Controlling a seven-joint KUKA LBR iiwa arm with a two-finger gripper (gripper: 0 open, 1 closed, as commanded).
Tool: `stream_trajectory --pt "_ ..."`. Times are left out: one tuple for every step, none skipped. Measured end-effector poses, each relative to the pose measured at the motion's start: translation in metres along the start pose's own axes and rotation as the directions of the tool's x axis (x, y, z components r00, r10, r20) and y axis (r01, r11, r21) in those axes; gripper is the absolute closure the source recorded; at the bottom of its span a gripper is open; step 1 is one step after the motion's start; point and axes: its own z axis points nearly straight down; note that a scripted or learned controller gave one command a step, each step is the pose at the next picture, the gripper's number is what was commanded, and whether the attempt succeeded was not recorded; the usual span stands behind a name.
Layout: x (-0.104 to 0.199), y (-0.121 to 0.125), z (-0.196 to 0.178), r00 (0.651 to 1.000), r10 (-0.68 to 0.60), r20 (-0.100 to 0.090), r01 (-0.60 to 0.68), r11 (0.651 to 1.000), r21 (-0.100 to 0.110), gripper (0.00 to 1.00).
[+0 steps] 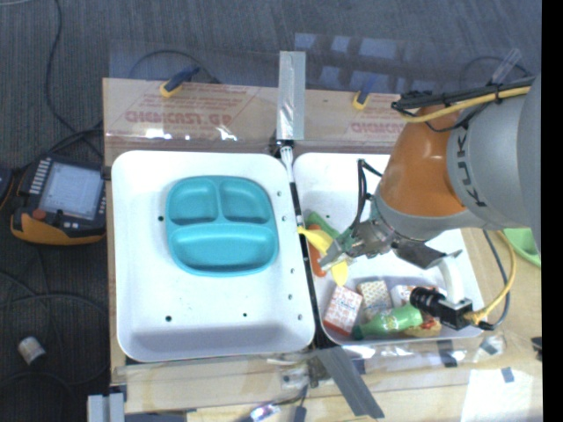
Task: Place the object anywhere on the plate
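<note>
Hiding the right bin, the arm looms.

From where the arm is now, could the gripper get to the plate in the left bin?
Probably yes. The plate lies uncovered in the left bin with nothing on or beside it. The gripper hangs over the right bin, near the low wall between the bins, which it would need to clear.

Arm: white letters "KU" stand on the grey link, start of a brand name, the rest is cut off.
Cardboard: red print in mirror or upside down, not readable.
Red-white packet: print too small to read.
</note>
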Motion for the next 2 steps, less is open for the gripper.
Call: stream_trajectory --pt "0.021 -0.001 0.0 1.0 -0.01 0.0 0.01 1.0 0.0 1.0" --pt "0.071 0.042 0.0 0.99 0.138 -0.002 -0.138 0.99 0.001 1.0"
